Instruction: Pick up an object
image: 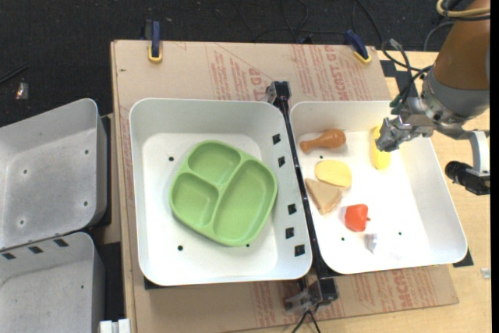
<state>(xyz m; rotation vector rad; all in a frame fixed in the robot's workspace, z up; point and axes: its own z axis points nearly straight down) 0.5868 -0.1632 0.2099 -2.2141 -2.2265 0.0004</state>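
**Gripper down at the yellow piece, lift not yet made**

The gripper [387, 138] sat low in the right bin [437, 207], at a yellow object [380, 159] by the far wall. Its fingers seemed to straddle the piece's top, though the grip was unclear. Nothing was raised. The drumstick [325, 140], red piece [355, 217] and green tray [224, 192] lay untouched.

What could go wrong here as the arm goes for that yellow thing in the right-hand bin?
The gripper hangs over the small yellow object, which lies close to the right bin's back wall; the fingers might strike the wall or nudge the piece aside. A miss could also push it toward the drumstick and yellow slice.
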